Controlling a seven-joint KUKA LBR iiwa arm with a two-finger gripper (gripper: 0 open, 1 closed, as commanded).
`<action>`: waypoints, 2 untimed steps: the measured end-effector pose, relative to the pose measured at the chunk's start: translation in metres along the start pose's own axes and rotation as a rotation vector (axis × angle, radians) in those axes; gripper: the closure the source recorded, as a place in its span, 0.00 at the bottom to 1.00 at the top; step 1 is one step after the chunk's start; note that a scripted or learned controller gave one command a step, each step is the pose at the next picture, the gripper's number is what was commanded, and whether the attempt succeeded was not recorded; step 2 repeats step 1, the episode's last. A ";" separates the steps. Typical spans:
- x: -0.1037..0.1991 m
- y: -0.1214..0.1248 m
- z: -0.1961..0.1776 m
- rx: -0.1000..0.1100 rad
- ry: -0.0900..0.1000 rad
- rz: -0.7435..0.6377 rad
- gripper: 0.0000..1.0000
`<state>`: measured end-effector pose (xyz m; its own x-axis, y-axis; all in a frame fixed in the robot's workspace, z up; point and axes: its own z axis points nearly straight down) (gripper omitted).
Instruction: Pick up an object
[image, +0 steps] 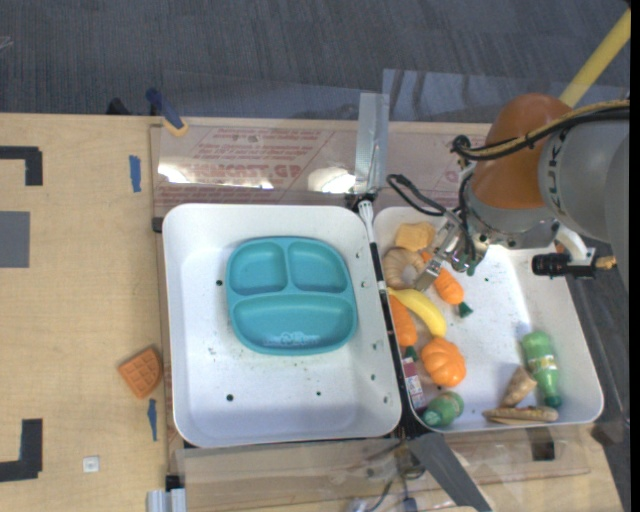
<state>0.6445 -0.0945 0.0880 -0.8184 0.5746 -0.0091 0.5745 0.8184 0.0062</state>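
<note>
on the wooden bench (70, 300), two white bins (190, 400) sit beside grey carpet (250, 50).

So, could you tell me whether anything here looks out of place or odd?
One thing stands out: an orange waffle-like toy lies on the wooden bench, left of the left bin and outside both bins. The other toys sit in the right bin, and the teal divided plate lies flat in the left bin.

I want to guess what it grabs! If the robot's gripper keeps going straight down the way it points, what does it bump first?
Probably the small orange toy carrot, which lies just beneath the two-finger gripper in the right white bin. Depth is hard to judge from above.
</note>
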 end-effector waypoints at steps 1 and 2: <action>-0.003 0.001 -0.013 -0.003 -0.011 -0.003 1.00; -0.003 0.001 -0.013 -0.003 -0.011 -0.003 1.00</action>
